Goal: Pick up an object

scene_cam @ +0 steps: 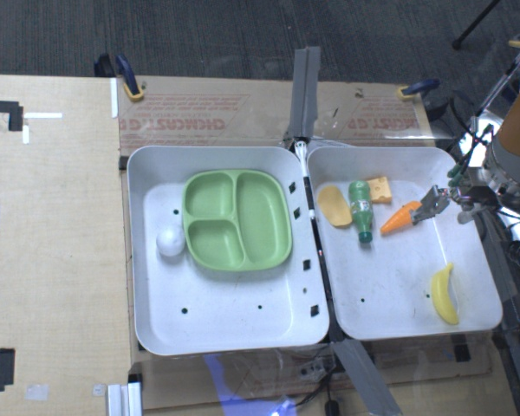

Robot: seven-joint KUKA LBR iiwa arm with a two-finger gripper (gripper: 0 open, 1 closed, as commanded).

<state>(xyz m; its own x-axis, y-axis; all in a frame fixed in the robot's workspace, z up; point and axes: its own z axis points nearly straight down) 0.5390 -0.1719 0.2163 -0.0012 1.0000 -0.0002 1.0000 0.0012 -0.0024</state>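
Note:
In the right bin (399,306) lie an orange carrot (397,218), a green bottle (360,210), a tan oval piece (334,205), a small yellow cheese block (380,189) and a banana (444,295). My gripper (425,212) reaches in from the right and sits low at the carrot's right end, touching or nearly touching it. I cannot make out whether the carrot is gripped. The bottle lies just left of the carrot, with the cheese block behind it.
The left bin (225,310) holds a green divided plate (238,220) and a white ball (170,242) at the plate's left. A grey divider bar (305,89) runs between the bins at the back. The arm's wrist (503,159) hangs over the right bin's far right rim.

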